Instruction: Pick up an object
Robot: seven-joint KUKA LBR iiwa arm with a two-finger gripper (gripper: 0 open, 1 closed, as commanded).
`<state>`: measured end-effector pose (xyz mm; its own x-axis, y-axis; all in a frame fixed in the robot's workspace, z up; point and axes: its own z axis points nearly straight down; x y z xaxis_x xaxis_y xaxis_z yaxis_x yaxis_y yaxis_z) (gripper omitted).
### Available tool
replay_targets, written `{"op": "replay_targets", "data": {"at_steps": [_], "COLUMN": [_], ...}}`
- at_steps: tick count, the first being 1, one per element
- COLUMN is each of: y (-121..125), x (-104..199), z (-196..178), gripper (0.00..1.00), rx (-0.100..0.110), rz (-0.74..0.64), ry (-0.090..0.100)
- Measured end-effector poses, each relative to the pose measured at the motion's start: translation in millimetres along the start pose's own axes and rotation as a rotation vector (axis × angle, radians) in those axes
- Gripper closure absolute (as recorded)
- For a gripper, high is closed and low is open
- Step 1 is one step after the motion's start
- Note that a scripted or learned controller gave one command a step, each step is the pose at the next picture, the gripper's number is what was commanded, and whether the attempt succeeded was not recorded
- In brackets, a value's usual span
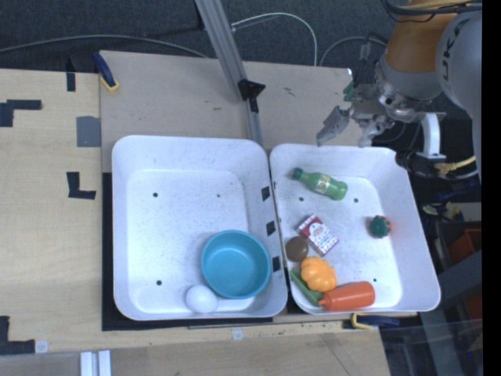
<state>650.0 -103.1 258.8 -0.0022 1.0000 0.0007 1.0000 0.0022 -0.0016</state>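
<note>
My gripper (348, 131) hangs above the far rim of the right bin (407, 210), fingers spread apart with nothing between them. Below it in that bin lie a green bottle (321, 183) on its side, a red and white carton (318, 235), a small green and red ball-like toy (380, 226), a brown round piece (296, 248), an orange pepper (318, 273), a green piece (304, 286) and a red-orange carrot-like item (347, 295). The left bin (156, 186) holds a blue bowl (235, 263) and a white ball (200, 298).
A slanted grey metal pole (223, 37) with a black clamp crosses behind the bins. Cables lie on the dark floor at the back. A blue and yellow clamp (105, 72) grips the board's far left corner.
</note>
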Motion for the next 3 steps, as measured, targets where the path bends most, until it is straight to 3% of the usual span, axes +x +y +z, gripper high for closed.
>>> {"op": "replay_targets", "data": {"at_steps": [1,3], "y": [0.0,7.8], "x": [-0.1,8.6], "z": [0.0,110.2], "gripper": [0.0,0.0], "rx": [0.0,0.006], "rz": [0.0,-0.001], "ry": [0.0,-0.001]}}
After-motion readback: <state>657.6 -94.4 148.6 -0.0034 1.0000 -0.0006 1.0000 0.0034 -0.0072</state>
